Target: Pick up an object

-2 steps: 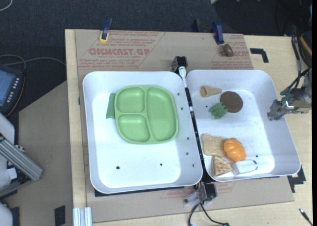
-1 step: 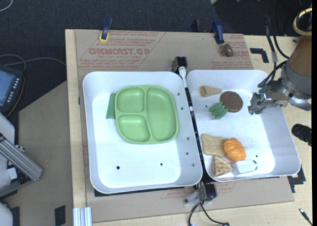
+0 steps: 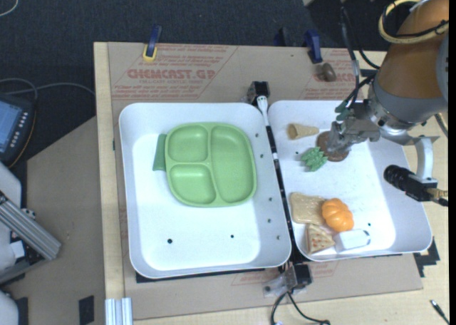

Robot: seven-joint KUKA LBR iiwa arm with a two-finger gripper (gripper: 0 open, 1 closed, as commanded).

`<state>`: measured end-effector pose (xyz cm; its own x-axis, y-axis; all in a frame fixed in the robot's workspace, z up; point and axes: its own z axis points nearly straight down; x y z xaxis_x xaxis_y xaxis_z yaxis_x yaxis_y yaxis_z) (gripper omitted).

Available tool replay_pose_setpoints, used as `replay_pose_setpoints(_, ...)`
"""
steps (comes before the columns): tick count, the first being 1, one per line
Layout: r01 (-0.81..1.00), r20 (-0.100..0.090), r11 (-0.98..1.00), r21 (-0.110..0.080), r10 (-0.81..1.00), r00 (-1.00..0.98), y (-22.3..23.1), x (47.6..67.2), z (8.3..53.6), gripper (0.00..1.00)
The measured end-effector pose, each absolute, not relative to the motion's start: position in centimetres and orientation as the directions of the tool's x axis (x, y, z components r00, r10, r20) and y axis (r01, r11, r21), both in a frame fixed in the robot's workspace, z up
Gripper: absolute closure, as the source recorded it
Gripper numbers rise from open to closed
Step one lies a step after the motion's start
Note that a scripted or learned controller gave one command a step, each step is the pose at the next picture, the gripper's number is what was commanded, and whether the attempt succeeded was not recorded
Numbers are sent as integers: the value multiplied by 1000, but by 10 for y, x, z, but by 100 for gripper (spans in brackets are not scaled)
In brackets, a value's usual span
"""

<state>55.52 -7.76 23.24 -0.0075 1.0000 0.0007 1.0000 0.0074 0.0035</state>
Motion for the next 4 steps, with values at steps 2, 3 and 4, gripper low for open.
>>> replay_pose_setpoints(2,1000,0,0,0,1000,0,-40,563,229,100)
replay_pose_setpoints(3,1000,-1,0,3,1000,0,-47,573,231,100)
replay_pose_setpoints(4,1000,0,1,-3,1000,-1,-37,579,217,100)
